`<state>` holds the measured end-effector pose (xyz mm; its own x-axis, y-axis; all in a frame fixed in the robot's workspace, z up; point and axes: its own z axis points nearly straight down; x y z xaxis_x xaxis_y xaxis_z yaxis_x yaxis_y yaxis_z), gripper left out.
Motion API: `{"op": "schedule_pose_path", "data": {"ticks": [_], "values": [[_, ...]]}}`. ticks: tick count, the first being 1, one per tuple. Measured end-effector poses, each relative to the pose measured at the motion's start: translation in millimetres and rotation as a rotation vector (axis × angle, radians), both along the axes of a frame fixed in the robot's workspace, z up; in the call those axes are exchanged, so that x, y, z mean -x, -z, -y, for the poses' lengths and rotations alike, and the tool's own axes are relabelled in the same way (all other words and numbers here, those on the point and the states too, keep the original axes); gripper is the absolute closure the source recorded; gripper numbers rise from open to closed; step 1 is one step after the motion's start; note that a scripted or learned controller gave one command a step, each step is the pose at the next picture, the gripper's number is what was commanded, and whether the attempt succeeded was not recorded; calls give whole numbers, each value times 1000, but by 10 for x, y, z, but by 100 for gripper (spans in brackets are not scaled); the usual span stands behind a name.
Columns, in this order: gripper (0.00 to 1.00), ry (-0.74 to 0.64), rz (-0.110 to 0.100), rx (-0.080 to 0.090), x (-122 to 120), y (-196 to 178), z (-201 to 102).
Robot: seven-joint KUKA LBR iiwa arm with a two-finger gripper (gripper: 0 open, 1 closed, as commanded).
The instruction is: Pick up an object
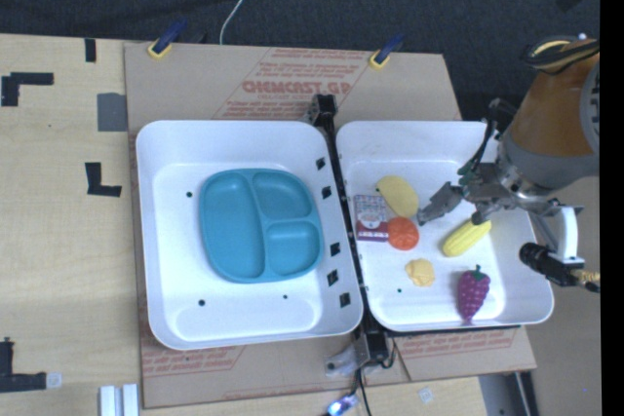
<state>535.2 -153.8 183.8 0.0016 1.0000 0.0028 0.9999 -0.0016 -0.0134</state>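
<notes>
The right bin [507,307] holds several small toy foods. A yellow lemon-shaped piece [398,195] lies near the bin's middle, with an orange-red ball [403,234] just below it and a small printed packet [370,212] to their left. A yellow corn cob [466,236] lies tilted to the right of the ball. A small yellow lump [420,272] and a purple grape bunch [473,293] sit nearer the front. My gripper [458,211] hangs over the bin just above the corn cob, open, with one dark finger [437,203] splayed toward the lemon piece. Nothing is between the fingers.
The left bin [166,161] holds a blue divided plate [261,224]. A black hinge strip [336,209] runs between the two bins. Both bins rest on a cardboard sheet [292,83], and the arm's grey and orange body [551,127] looms over the right bin's right rim.
</notes>
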Motion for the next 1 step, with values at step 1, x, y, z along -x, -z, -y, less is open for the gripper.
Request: {"op": "schedule_pose_path", "data": {"ticks": [1], "values": [[0, -3, 11, 2, -29, -55, -1]]}}
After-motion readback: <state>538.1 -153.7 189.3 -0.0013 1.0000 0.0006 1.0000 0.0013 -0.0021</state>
